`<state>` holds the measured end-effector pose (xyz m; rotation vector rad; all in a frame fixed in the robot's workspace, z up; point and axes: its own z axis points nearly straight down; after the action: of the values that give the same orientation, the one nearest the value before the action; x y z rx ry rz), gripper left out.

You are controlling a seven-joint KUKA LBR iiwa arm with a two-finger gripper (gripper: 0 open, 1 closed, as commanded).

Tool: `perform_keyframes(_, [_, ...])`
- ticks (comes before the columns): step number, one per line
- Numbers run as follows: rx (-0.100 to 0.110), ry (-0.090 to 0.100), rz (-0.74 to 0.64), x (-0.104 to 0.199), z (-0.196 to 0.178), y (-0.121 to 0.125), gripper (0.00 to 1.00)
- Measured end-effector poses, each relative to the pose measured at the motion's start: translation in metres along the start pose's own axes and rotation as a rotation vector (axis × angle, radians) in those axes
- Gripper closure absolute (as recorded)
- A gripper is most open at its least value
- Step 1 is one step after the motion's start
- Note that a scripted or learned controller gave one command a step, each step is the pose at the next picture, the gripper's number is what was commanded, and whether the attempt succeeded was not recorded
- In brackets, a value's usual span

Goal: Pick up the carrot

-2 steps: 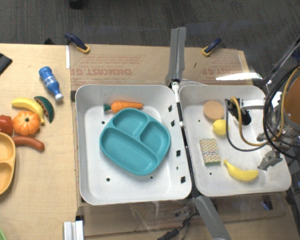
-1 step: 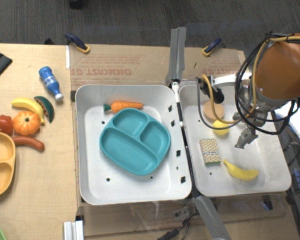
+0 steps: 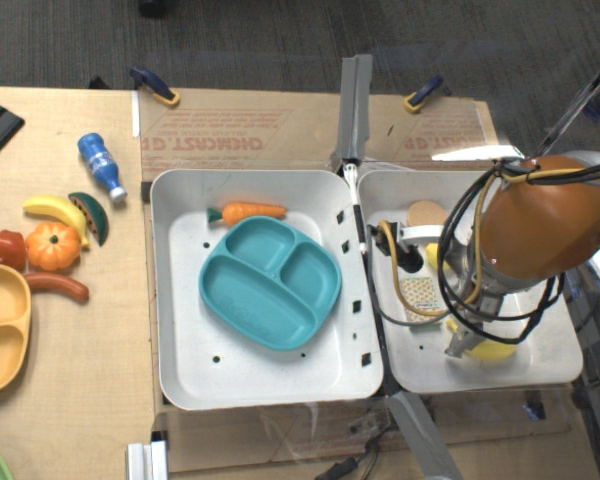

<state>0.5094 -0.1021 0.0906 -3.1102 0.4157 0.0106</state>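
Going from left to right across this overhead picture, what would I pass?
Yellow tray → tomato → small orange pumpkin → blue bottle → carrot in the left bin → the arm's orange band over the right bin.

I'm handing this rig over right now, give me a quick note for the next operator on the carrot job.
Hand: low over the right bin, beside a yellow item; whether it grips anything can't be made out.
Carrot: lying in the left bin, at its far edge, right behind the teal divided plate.
Done: nothing visible; the carrot is not picked.
Left: move across to the left bin, grasp the carrot, lift it.
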Motion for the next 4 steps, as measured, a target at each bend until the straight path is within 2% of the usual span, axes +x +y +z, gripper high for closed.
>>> perform_keyframes(1, [0.004, 0.006, -0.007, -0.001, -0.165, 0.064, 0.0])
perform_keyframes(2, [0.011, 0.006, -0.008, 0.0, -0.173, 0.061, 1.0])
perform_keyframes(3, [0.002, 0.002, -0.064, -0.01, -0.122, 0.044, 1.0])
perform_keyframes(4, [0.001, 0.0, -0.044, -0.008, -0.076, 0.002, 1.0])
